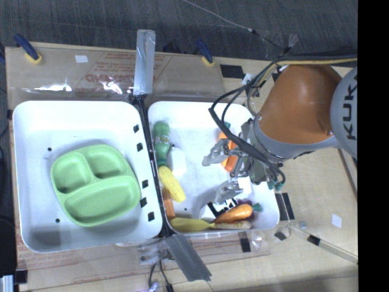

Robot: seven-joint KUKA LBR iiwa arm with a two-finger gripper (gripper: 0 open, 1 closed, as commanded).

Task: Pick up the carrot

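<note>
The carrot, orange with a small green top, lies on its side in the right bin, near the front right corner. My gripper hangs just above and to the left of it, over the bin's middle right. It is open, and bare white bin floor shows between the two fingers. The lower finger ends close to the carrot's left end without holding it. Another orange piece sits partly hidden behind the gripper body.
In the right bin lie a green vegetable, a corn cob, a yellow banana along the front wall and a small orange item. A green divided plate sits in the left bin.
</note>
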